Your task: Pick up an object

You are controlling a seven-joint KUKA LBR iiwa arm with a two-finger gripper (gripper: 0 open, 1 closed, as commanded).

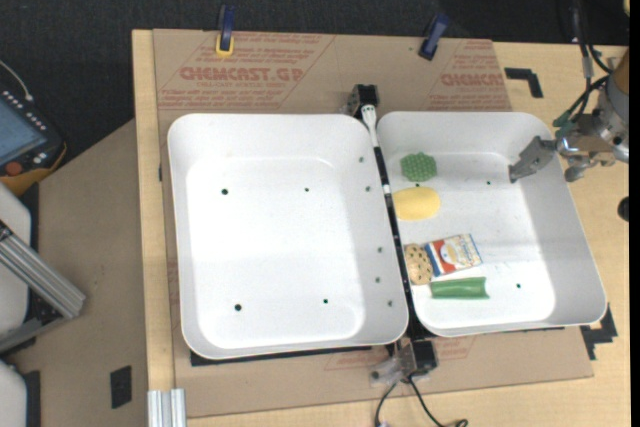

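camera view: gripper point(548, 158) above right bin point(560, 245) far edge, jaws apart, holding nothing.

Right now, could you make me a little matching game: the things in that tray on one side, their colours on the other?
Things:
1. bumpy round thing
2. egg-shaped thing
3. long flat thing
4. little packet

Colours:
A. yellow
B. red, white and blue
C. light green
D. dark green

Pairs: 1-C, 2-A, 3-D, 4-B

bright even light, white bins point(270, 140) glaring, soft shadows
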